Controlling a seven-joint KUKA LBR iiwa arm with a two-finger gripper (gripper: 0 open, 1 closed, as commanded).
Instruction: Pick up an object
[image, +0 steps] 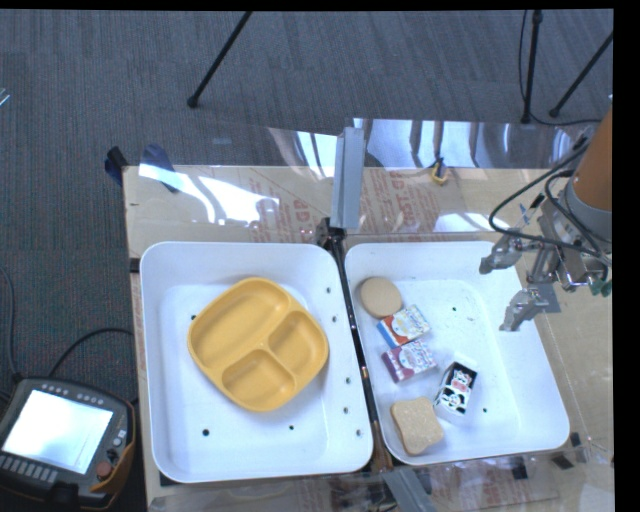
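Two white bins side by side on the surface, arm entering at the right edge of the frame.

The left bin (160, 300) carries a yellow divided plate (258, 343). The right bin (540, 400) holds, near its left side, a toast slice (417, 424), a round cookie (380, 296), two small snack packets (406, 342) and a black-and-white carton (456, 389). The jaws (510, 290) hover over the bin's upper right, well apart from these items, spread open and gripping nothing.

Bright, even light; glare streaks the clear panel (300, 195) (top of bench), and focus is slightly soft.
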